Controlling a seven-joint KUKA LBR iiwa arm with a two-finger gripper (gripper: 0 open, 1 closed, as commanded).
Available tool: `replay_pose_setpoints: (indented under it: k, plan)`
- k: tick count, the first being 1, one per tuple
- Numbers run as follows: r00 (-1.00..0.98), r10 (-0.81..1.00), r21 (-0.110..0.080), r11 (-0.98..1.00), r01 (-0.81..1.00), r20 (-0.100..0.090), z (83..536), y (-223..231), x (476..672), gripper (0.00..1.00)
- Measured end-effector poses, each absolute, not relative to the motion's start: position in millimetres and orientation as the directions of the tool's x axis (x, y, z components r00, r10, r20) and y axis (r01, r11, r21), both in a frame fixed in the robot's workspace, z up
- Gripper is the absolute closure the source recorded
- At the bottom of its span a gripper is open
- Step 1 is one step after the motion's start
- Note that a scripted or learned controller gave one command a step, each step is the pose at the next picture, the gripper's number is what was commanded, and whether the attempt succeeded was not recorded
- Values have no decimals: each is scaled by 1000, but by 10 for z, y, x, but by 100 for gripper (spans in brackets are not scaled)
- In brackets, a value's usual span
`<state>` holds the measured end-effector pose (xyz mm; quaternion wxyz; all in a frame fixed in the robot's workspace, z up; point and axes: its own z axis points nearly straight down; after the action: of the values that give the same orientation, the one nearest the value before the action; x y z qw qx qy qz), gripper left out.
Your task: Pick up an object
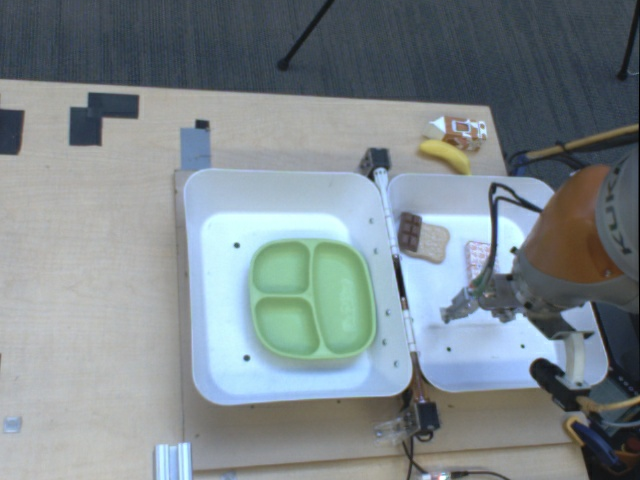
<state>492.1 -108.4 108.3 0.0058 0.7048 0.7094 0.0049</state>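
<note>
The gripper (462, 308) is seen low over the right bin (440, 368), its fingers slightly parted and holding nothing. The toast-like slice (423, 238) lies near, toward the bin's far wall. The fingers should be centred above it before descent.

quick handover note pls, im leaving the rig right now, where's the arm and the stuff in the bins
Gripper: low inside the right bin, over bare floor; nothing visible between its fingers.
Things: a brown and tan piece lies near the right bin's upper left; a small pink patterned item sits just above the gripper. The green divided plate lies in the left bin. A banana and a small packet lie on the bench beyond the bins.
Done: nothing picked up yet.
Left: grasp and lift an object; the pink item looks nearest.
</note>
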Motion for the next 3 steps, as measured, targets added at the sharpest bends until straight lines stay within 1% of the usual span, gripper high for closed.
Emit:
replay_pose_setpoints:
  k: [1, 2, 3]
  plan:
    - [-10, 1000, 18, 10, 1000, 0, 1187, -1077, 4936, 100]
    - [-9, 1000, 18, 9, 1000, -1, 1187, -1077, 4936, 0]
    - [-13, 1000, 21, 13, 1000, 0, 1292, -1069, 4953, 100]
